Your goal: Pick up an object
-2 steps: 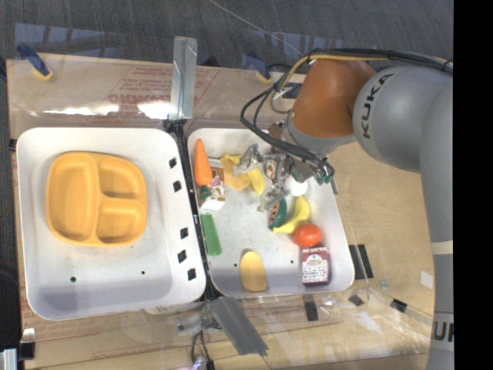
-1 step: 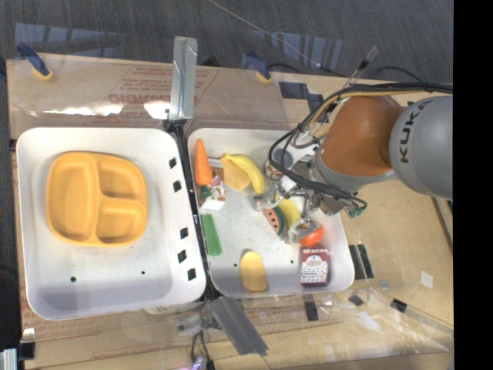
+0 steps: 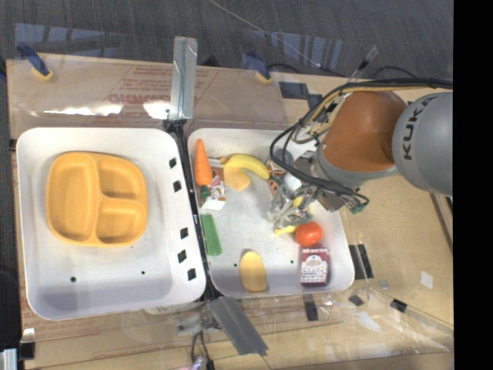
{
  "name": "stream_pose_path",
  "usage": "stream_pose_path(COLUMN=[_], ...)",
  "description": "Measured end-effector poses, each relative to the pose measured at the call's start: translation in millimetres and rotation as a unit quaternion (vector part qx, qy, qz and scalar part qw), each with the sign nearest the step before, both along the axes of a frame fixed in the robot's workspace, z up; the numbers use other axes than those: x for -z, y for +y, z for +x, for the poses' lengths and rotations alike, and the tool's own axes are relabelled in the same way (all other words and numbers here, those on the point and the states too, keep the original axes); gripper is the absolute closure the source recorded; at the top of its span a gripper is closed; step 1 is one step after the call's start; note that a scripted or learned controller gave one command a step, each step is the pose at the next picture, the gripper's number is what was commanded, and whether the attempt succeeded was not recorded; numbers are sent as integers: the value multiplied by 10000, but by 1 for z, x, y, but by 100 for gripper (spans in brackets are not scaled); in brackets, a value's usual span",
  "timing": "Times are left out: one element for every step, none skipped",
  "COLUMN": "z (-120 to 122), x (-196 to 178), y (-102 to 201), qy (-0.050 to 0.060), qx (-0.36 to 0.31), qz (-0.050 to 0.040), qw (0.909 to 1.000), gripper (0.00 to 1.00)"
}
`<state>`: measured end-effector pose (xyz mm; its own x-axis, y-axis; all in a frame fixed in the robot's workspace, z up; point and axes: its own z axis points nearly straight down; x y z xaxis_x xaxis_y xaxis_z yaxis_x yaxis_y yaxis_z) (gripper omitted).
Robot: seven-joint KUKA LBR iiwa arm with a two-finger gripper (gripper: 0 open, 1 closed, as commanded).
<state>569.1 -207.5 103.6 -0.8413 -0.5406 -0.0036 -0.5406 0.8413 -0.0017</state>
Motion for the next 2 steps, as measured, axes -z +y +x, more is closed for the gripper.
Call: stream_pose_path(z=[0, 2], x=[0, -11], y=[0, 1], qy=[3, -20], qx=[0, -17], qz=[1, -2], qw=[10000, 10000], gripper=[0, 100])
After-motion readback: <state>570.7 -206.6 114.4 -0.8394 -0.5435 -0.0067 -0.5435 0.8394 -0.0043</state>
